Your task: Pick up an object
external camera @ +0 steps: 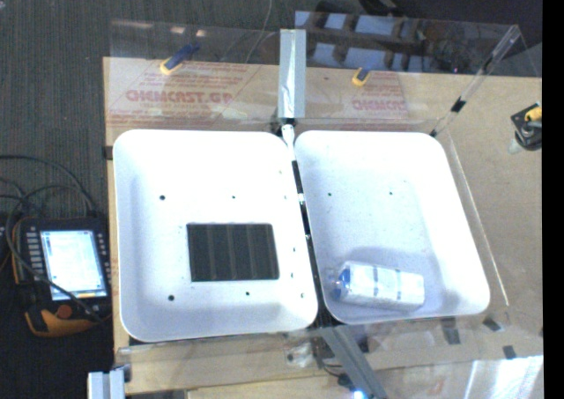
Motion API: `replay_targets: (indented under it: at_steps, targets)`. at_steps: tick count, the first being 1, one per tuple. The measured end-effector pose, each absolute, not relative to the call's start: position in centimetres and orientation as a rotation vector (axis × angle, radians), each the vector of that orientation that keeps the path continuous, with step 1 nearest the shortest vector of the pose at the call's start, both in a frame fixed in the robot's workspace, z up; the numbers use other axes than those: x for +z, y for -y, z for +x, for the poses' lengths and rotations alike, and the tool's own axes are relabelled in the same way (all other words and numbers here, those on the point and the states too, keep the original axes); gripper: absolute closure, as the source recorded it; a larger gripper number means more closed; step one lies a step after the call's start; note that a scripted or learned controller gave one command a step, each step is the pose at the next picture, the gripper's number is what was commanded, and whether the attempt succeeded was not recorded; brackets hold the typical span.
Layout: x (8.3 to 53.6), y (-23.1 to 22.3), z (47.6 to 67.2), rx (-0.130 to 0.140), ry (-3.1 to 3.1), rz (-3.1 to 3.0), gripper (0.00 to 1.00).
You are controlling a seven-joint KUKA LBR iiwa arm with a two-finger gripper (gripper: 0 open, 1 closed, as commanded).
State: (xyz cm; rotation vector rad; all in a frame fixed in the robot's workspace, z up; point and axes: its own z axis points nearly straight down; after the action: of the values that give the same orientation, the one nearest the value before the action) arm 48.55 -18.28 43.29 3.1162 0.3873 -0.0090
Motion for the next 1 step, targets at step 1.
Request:
replay_targets:
  at_steps: [1]
  targets:
    - [40.1, 21.47, 51.19, -0.01, -0.441, 3.11, 0.0]
